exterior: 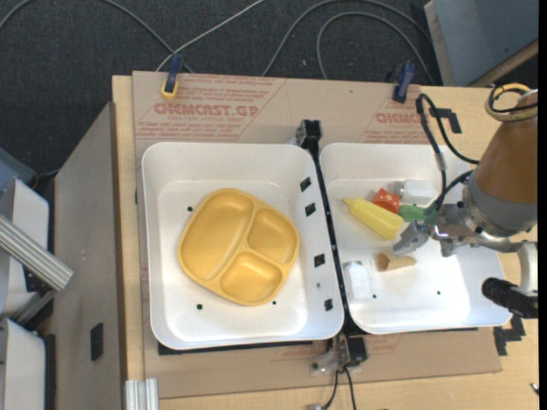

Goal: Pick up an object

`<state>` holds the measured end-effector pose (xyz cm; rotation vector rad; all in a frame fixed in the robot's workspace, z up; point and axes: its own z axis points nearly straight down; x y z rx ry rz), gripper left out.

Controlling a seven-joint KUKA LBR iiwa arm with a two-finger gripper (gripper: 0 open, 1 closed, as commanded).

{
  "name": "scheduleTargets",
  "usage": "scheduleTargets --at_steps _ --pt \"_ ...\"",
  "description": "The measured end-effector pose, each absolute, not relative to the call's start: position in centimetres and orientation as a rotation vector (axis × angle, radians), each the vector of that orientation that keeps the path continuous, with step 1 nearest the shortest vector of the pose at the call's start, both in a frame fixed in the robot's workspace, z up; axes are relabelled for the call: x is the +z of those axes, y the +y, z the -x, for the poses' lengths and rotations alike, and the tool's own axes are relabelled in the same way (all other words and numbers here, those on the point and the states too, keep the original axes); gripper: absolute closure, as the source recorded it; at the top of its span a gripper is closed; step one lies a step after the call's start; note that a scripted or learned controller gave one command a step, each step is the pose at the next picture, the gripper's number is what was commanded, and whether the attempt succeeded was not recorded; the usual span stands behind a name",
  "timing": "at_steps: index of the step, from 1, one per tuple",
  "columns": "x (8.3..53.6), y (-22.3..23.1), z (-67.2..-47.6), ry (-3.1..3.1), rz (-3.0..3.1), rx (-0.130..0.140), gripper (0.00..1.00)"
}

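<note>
In the right shallow white bin (453, 310), near its middle, we see the grey two-finger gripper (408, 239) just above a small tan wedge-shaped piece (396, 262); whether it is spread or pressed together we cannot tell. Toward the bin's far edge lie a yellow banana-like object (373, 217), a red object (386, 199) and a green piece (414, 213). The left white bin (162, 229) holds a yellow three-compartment plastic plate (238, 245).

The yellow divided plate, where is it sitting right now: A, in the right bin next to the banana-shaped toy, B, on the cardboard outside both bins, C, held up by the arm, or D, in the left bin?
D: the yellow divided plate lies flat on the floor of the left bin, apart from the arm, which is over the right bin.
</note>
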<state>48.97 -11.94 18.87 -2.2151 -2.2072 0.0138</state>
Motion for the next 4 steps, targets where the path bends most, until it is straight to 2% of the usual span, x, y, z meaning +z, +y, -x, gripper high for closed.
scheduleTargets --at_steps 1,3,4 --pt "19.5 -11.9 -49.3 -2.220 2.219 0.000 0.00" --pt "8.3 -11.4 -48.9 -2.219 2.217 0.002 0.00" --pt "9.6 -11.5 -49.0 -2.220 2.222 -0.002 1.00"
